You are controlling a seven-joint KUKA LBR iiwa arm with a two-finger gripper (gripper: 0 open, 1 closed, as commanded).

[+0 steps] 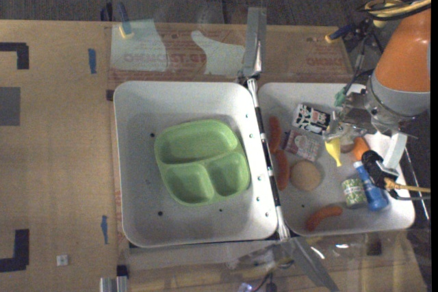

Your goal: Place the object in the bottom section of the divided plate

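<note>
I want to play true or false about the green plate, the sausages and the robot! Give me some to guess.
1. The green divided plate sits in the left bin. True.
2. A sausage already lies on the plate. False: its sections hold nothing; the sausages are in the right bin.
3. The arm hangs over the right bin. True.
4. The plate is blue. False: it is green.

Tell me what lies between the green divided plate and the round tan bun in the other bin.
In the camera view, between the divided plate and the bun lie the bins' adjoining walls and a sausage.
</note>
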